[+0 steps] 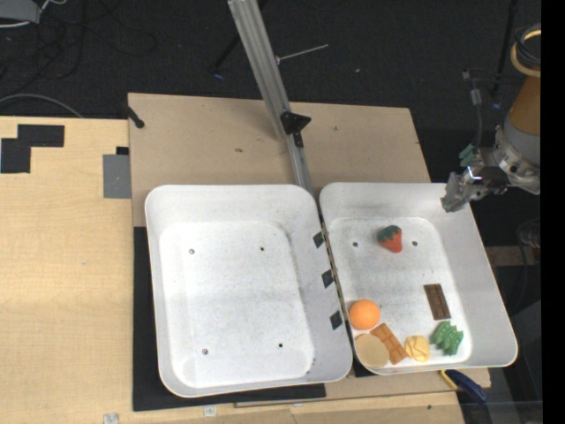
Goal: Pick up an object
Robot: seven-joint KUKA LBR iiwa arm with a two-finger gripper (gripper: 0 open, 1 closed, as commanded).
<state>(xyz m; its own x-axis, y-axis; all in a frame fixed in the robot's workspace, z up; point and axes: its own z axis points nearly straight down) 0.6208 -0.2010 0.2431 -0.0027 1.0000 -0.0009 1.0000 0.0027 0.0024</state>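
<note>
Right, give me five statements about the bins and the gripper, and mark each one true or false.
1. All the objects lie in the right bin. True.
2. The strawberry lies beside the orange ball. False: it lies alone near the far end of the bin; the ball is at the near end.
3. The gripper is above the far right corner of the right bin. True.
4. The brown bar lies in the left bin. False: it lies in the right bin, near the green piece.
5. The gripper holds the orange ball. False: the ball rests on the bin floor, apart from the gripper.
</note>
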